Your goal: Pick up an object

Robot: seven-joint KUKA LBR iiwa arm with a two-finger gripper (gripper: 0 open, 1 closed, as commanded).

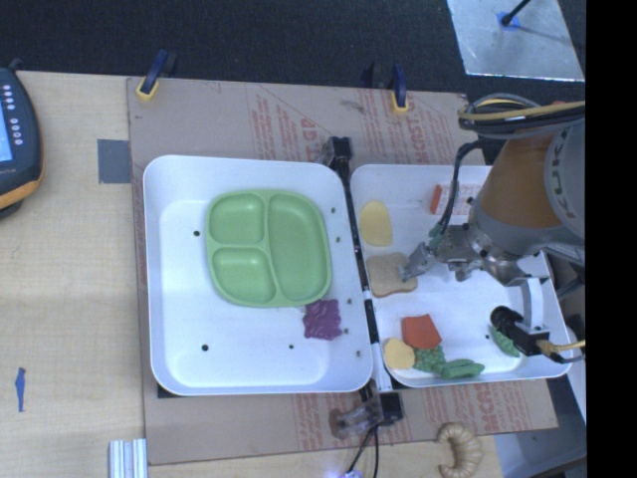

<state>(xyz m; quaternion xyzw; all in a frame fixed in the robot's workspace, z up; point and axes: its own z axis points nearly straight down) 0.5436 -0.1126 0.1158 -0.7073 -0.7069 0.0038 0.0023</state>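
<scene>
While the grey arm with its orange band reaches in from the right over the right bin, its gripper hangs low just beside a tan, toast-shaped slice that lies flat against the bin's left wall, long axis running roughly left to right. Whether the jaws are wide or closed cannot be told at this angle, and nothing shows between them. That bin also holds a pale yellow oval piece above the slice, a small orange-red stick near the far wall, and, along the near edge, a red block, a yellow round piece and a green leafy piece bunched together. In the left bin sits a green three-compartment plate, its compartments bare, with a purple lump just beside its near right corner. Reddish printing on the cardboard under the bins is too blurred to read.
</scene>
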